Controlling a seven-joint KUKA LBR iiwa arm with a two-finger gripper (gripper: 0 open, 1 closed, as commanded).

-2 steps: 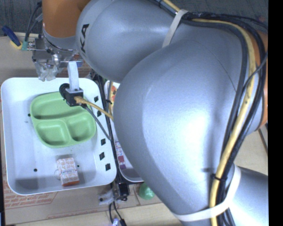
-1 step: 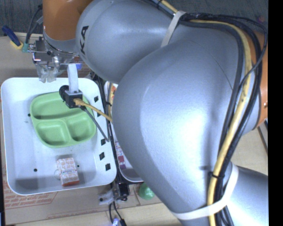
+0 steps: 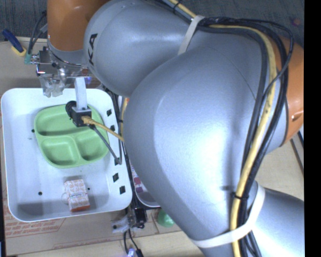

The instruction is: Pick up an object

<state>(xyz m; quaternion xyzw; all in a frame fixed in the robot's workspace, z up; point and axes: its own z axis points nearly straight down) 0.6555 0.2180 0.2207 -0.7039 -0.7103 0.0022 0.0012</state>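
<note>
While the grey arm (image 3: 203, 122) fills the frame's right, its gripper (image 3: 53, 87) hangs at upper left above the left bin (image 3: 10, 159); its state I cannot tell. A green divided tray (image 3: 69, 135) and a small packet (image 3: 76, 194) lie in that bin.

Lighting's pretty even and soft, coming from overhead. The big grey arm (image 3: 203, 122) picks up a broad, milky sheen across its casing, no harsh hotspots. The white bin (image 3: 10, 159) below the claw (image 3: 53, 87) is bright but not blown out, with a soft shadow pooled along its near wall and a fainter one beside the green tray (image 3: 59, 138). The arm is so close to the lens it looks a bit soft. The claw itself is smeary, hard to read. Overall resolution is low and grainy.
</note>
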